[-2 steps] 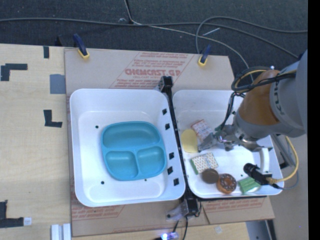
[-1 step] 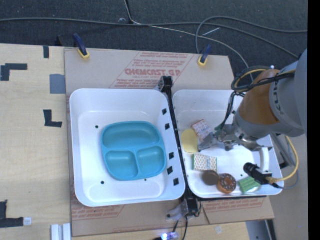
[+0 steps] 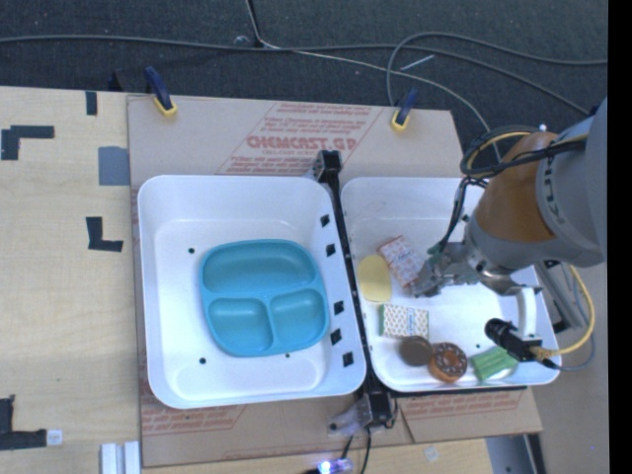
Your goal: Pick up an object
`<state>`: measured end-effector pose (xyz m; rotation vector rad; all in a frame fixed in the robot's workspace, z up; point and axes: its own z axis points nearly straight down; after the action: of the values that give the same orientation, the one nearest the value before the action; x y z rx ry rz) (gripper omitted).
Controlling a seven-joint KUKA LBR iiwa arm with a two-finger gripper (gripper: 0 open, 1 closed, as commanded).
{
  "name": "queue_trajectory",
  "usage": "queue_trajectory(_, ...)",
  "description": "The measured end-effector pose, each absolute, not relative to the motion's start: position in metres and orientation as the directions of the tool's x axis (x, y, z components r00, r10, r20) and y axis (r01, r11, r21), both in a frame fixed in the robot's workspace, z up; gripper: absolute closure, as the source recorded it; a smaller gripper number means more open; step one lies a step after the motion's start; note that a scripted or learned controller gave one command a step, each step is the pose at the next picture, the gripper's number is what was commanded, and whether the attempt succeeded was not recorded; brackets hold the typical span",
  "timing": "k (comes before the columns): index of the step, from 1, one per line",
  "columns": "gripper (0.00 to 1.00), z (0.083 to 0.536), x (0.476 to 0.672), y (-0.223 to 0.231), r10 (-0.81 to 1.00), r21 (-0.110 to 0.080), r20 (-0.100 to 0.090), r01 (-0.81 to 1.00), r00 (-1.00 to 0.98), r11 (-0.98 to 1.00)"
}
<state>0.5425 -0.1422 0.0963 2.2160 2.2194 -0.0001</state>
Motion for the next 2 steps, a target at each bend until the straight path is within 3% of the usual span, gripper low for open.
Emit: queue_trajectory(2,1.0,0.184,0.541,-0.146,1.0,0.004,-0.001,1.0,-0.001,0.001)
